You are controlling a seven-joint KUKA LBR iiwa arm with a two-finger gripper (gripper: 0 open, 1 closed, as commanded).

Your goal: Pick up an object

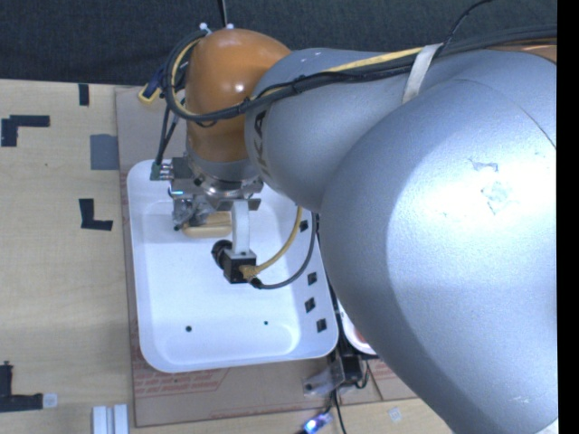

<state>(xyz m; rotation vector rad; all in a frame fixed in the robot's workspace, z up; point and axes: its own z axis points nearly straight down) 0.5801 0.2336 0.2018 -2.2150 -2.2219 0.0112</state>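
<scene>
The bench [54,269] is a pale wood-grain surface with black tape marks, under a dark backdrop; on it I see one shallow white bin [217,342] near the middle of the camera view, with most of its floor bare apart from a few small dark specks. The grey arm [434,215] enters from the right and covers the whole right side of the view, its orange band [222,75] sitting above the wrist. The gripper [194,213] is low over the far-left part of the bin floor. Directly beneath and just in front of it lies a small tan block [206,228], flat on the bin floor, its long axis running roughly left to right across the view. I cannot tell from this angle whether the claw is spread or pressed together, nor whether it touches the block, because the wrist body hides the tips. I judge that the coming move depends on the claw straddling the block across its short side, not along its length.
</scene>
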